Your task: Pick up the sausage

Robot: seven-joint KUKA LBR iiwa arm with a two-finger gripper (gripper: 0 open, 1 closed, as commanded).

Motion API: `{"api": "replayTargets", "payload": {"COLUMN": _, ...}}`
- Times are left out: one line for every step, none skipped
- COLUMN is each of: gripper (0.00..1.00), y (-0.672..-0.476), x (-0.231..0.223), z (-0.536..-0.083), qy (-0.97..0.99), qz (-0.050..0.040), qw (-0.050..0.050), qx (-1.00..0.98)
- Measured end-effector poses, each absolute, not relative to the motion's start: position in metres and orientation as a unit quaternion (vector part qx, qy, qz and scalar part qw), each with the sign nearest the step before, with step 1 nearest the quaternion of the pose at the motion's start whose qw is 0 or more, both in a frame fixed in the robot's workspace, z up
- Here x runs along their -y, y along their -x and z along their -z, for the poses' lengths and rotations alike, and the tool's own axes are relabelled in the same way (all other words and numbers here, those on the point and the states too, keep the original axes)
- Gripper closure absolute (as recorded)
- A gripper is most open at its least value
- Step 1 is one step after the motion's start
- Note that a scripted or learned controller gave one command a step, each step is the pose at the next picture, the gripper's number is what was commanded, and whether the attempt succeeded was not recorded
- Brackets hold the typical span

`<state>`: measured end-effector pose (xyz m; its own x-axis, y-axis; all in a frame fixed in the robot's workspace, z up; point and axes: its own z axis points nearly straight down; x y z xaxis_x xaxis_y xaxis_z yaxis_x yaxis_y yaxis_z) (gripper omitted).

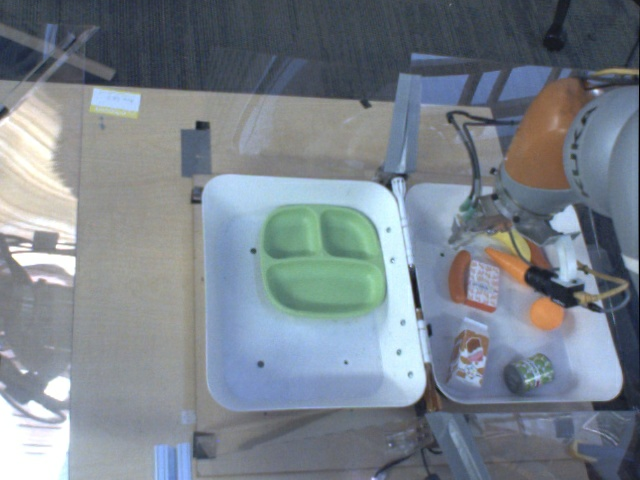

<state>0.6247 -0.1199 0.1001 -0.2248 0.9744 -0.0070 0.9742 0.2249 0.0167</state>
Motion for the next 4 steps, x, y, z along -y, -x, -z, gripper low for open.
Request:
{"api": "replayTargets", "payload": {"gripper": 0.00, "y": -0.625, "x": 0.120, "z": -0.100, "qy": -0.623, "qz": -0.0043, "qw": 0.008, "qx": -0.783}}
{"api": "replayTargets", "payload": {"gripper": 0.00, "y": -0.605, "x": 0.117, "z": -0.087, "qy": -0.599, "qz": -0.0024, "qw": 0.005, "qx": -0.801}}
{"api": "replayTargets", "payload": {"gripper": 1.00, "y": -0.608, "x": 0.117, "z": -0.100, "qy": -0.598, "qz": -0.0046, "qw": 0.009, "qx": -0.801}}
{"api": "replayTargets", "payload": {"gripper": 0.00, "y": -0.608, "x": 0.117, "z": -0.100, "qy": -0.598, "qz": -0.0044, "qw": 0.009, "qx": -0.801}}
